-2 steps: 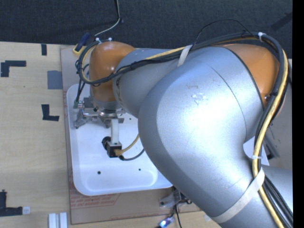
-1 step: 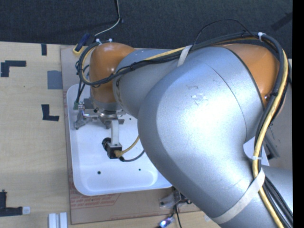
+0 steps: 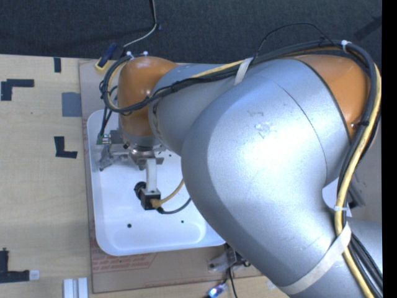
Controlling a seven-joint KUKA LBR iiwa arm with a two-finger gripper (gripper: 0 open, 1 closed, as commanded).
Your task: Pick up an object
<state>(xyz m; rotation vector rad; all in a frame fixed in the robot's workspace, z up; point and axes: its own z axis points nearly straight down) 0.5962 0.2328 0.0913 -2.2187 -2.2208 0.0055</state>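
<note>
My gripper (image 3: 107, 156) hangs below the orange wrist band (image 3: 138, 92), over the back left part of the left white bin (image 3: 155, 236). Its grey metal body sits close to the bin's left wall. No loose object shows on the visible bin floor, apart from a tiny dark speck (image 3: 129, 225) near the front. The arm hides the floor right under the gripper.
The bulky grey arm (image 3: 267, 166) covers the right side of the scene and the right bin. The wooden bench (image 3: 37, 191) to the left carries black tape marks (image 3: 62, 148) and a grey patch (image 3: 71, 103). A cable (image 3: 152, 11) runs up at the back.
</note>
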